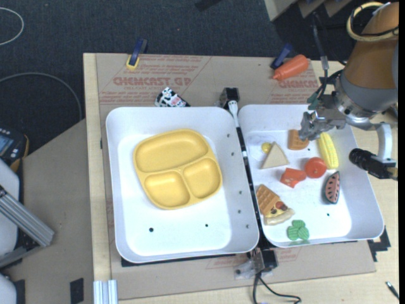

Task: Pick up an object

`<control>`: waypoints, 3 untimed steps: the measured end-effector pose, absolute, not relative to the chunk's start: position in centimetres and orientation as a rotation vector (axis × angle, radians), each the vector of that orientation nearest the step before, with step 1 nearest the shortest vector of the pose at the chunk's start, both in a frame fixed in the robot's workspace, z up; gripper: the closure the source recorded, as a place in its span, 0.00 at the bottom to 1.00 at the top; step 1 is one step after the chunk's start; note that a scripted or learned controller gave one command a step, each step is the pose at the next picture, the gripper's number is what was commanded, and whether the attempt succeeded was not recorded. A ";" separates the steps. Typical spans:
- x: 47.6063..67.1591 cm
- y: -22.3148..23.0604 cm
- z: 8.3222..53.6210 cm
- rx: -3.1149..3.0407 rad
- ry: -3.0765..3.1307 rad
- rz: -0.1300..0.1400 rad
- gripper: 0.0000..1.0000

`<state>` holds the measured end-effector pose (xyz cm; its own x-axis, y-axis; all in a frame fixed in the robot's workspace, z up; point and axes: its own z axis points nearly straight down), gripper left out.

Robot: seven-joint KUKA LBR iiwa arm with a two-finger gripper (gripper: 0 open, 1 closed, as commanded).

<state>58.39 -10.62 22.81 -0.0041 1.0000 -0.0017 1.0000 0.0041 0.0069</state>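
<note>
One fixed camera looks down at a slant on both white bins (pixel 120 189).

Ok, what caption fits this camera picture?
Gripper hovers over toy food in the right bin; yellow tray sits in the left.

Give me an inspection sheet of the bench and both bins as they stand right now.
Surface: brown board bench bearing two shallow white bins, left bin and right bin.
Job's things: right bin holds yellow toy corn cob, red tomato, watermelon slice, pizza slice, green broccoli piece, beige wedge, orange block, red piece.
Clutter: yellow three-compartment plate in left bin; black-and-white toy and orange carrot on bench.
Grippers: gripper above orange block, nothing seen held.
Cables: black cable at front edge.
Surroundings: dark carpet.
</note>
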 end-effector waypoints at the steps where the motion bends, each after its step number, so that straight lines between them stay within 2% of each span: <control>1: 63.0 -9.6 21.7 2.214 2.222 0.005 1.00; 2: 66.1 -8.6 21.7 2.216 2.220 0.005 1.00; 3: 66.7 -8.7 23.6 2.215 2.220 0.005 1.00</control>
